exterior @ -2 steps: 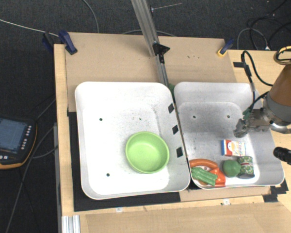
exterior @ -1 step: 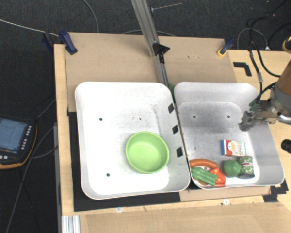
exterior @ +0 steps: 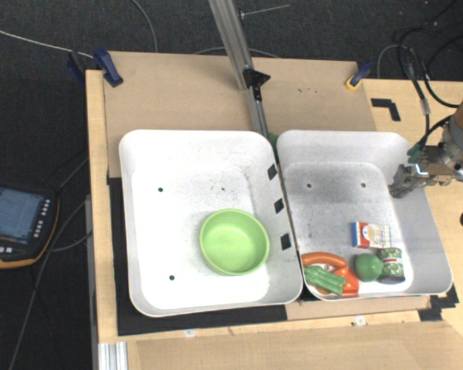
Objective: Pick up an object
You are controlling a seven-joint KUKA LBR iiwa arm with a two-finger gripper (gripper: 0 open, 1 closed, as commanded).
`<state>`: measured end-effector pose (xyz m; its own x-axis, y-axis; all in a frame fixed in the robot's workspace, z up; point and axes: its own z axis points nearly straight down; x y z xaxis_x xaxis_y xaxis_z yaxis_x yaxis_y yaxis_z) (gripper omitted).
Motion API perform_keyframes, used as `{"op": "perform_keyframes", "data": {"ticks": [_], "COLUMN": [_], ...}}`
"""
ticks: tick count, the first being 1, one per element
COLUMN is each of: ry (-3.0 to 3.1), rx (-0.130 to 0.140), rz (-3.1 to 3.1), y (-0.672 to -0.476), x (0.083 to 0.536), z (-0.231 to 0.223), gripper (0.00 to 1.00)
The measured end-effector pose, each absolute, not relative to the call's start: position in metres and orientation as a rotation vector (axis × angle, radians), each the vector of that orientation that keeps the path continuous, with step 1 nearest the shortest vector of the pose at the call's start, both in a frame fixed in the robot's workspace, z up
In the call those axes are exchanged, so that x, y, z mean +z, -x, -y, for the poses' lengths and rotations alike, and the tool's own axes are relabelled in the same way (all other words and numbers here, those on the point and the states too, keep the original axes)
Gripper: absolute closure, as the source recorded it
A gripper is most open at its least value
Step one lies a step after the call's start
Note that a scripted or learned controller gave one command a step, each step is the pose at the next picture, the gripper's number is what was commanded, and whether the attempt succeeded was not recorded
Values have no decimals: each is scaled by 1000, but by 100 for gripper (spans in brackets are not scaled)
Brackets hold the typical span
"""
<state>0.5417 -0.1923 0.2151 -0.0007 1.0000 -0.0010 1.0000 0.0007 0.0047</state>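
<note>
Dark carpet surrounds a pale wooden bench [exterior: 177,91] that carries two shallow white bins set side by side. At the far left of the frame, on the carpet, lies a handheld control pendant with an orange rim and a dark screen [exterior: 15,222]. Left bin [exterior: 139,160]: one round light-green plastic bowl [exterior: 234,242], upright, in the lower right part of the floor. Right bin [exterior: 417,230]: four candidate objects crowded into the lower corner, namely a red-and-green vegetable-shaped toy [exterior: 328,274] against the lower wall, a small white carton with red and blue print [exterior: 370,234], a green ball-like toy [exterior: 366,267] and a small dark printed can [exterior: 392,264], the last two touching or nearly so. At the right edge of the frame the grey two-finger gripper [exterior: 405,182] stands over the right bin's upper right rim, well apart from the cluster; whether the claw is spread or pressed together cannot be told, and nothing is seen in it.

Risk, as a judgement: the tight packing near the bin walls leaves little room for fingers, so a descent there may strike a neighbour or the wall and push objects aside instead of closing on one.

Most of the arm is cut off by the frame edge, and the carton's print is too small to read.
</note>
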Motion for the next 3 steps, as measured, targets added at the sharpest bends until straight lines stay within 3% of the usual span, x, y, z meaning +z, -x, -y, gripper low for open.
{"op": "perform_keyframes", "data": {"ticks": [1, 2, 3], "ry": [-2219, -2218, -2216], "rx": [3, 1, 3], "rz": [-2220, -2226, -2227], "y": [-542, -531, -537], "x": [255, 249, 254], "z": [192, 142, 93], "gripper": [100, 100, 100]}}
